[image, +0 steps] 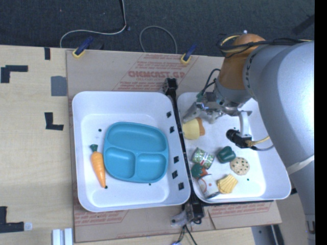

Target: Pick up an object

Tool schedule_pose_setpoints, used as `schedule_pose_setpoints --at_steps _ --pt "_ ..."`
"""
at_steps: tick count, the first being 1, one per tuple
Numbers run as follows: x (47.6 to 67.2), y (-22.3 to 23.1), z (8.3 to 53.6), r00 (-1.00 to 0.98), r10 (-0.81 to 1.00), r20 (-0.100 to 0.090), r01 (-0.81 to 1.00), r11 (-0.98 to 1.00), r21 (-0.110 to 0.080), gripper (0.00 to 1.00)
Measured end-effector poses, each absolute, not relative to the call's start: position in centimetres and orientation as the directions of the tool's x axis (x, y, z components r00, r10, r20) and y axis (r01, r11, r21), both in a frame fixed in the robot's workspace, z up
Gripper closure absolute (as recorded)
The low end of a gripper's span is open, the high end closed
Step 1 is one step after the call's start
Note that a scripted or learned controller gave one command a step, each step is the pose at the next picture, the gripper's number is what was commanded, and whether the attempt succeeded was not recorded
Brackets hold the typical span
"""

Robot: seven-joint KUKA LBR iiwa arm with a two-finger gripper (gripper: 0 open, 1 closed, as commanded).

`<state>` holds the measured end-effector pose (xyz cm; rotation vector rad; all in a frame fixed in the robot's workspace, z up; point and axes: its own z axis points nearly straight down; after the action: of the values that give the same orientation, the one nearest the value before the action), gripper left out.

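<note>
Seemingly poised for a descent, the pincer (204, 109) is seen just above the yellow object (193, 129); its opening cannot be told. Centring over the object is advised.

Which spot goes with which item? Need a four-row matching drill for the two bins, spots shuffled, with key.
Things:
1. carrot
2. blue divided plate
3. cookie
4. pale yellow object

Places:
A. right bin, right of the green can
B. right bin, by the divider, just below the gripper
C. left bin, along the plate's left side
D. middle of the left bin

Pairs: 1-C, 2-D, 3-A, 4-B
</note>
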<state>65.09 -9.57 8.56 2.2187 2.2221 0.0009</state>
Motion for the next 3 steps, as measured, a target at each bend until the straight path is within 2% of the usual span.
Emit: schedule_pose_setpoints --at_steps 1,2,3 --pt "66.8 -9.7 8.5 -0.003 1.0 -0.003 1.0 0.003 -0.005 0.0" --pt "63.5 -9.5 8.6 -0.001 1.0 -0.002 1.0 0.001 0.003 0.0" --pt "66.8 -9.6 8.5 -0.003 1.0 -0.004 1.0 0.003 -0.006 0.0"
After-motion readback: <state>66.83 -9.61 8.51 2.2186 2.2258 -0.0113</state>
